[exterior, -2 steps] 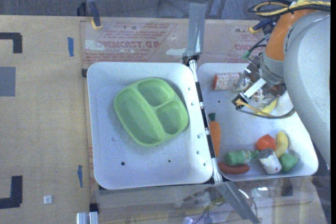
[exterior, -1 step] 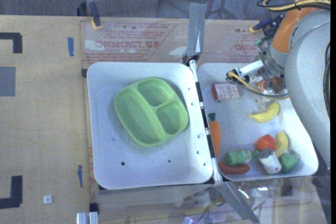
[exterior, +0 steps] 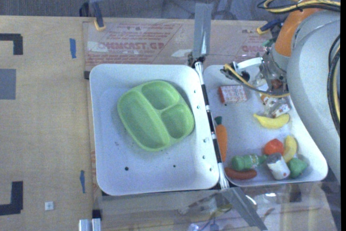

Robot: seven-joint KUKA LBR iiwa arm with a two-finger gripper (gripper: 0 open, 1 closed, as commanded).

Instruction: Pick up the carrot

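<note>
Probably the carrot [exterior: 221, 138] is light, stiff and smooth; it is best taken at its thick middle. The jaws' state cannot be told.

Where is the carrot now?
The carrot lies in the right bin, along its left wall beside the divider, just above the red sausage.

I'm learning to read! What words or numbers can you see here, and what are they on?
"CHEMCAST GP", faint red print on the brown sheet behind the left bin; that is my best reading.
Small red and white box in the right bin: print too small to read.
Other red print on the brown sheet: too blurred to read.
</note>
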